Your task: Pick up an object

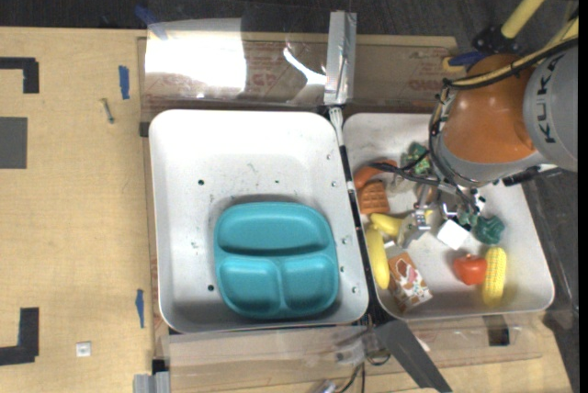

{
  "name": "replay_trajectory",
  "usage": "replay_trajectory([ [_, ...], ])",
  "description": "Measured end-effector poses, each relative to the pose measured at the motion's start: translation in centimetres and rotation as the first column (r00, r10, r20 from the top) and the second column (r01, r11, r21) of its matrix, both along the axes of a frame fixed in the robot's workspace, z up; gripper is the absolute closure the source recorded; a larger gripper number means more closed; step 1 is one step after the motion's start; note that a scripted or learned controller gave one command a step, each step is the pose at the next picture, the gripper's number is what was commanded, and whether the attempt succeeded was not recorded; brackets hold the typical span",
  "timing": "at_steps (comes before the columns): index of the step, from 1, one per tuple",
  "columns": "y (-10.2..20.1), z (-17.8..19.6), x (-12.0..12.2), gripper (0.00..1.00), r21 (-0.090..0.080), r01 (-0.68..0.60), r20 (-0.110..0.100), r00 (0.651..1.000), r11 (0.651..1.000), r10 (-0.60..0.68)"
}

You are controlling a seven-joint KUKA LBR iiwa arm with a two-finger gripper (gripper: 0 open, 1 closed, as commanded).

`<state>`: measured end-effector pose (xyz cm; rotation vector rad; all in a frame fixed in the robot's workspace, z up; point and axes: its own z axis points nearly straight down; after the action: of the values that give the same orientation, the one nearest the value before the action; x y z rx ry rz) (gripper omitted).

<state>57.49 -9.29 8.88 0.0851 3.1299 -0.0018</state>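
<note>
Camera view: the hand (432, 215) hangs low in the right bin (533, 290); grip state cannot be told. Around it lie a banana (377, 255), corn (494, 274), a tomato (470, 269), a packet (409, 281). The left bin (184, 152) holds a teal tray (276, 260).

Divided tray (275, 259) in left bin (175, 152); toy foods in right bin (537, 290); arm (491, 120) above right bin.
</note>
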Motion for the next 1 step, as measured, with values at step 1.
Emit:
replay_trajectory([
  [1,-0.04,0.06,-3.16,0.0,0.002,0.143,0.003,0.99,0.99,-0.143],
])
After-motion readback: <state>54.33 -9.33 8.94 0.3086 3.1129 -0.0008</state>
